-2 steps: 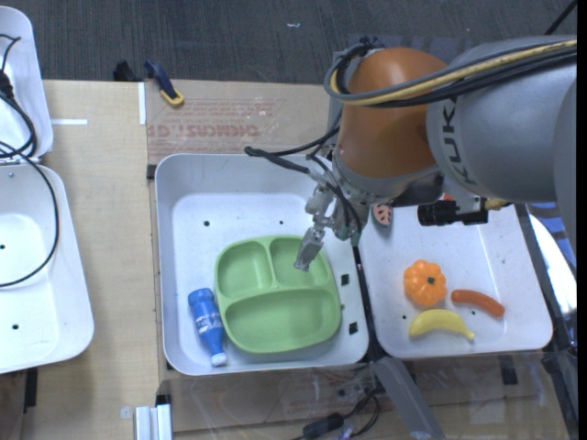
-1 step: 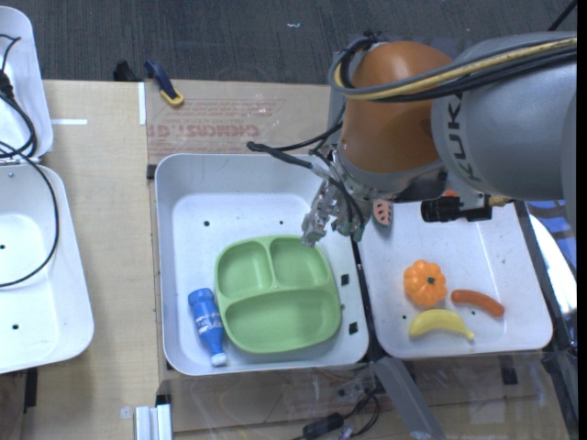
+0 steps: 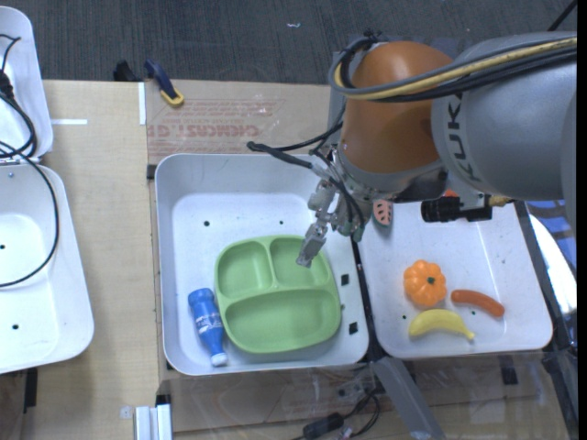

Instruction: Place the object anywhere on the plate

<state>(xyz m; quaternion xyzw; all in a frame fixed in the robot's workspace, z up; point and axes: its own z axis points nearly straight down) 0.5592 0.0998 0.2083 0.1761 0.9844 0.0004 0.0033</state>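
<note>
Green plate (image 3: 275, 324) is being kept in the left bin (image 3: 174, 246), blue bottle (image 3: 206, 324) touching its left rim. Pincer (image 3: 312, 246) is being hovered over the plate's upper right compartment, fingers nearly together, nothing seen clamped. Candidates are lying in the right bin (image 3: 523, 328): pumpkin (image 3: 426, 282), banana (image 3: 440, 324), sausage (image 3: 477, 302). Risk: an empty release being logged as placed, or the divider wall being clipped during transfer. Room is being left open above the plate.
</note>
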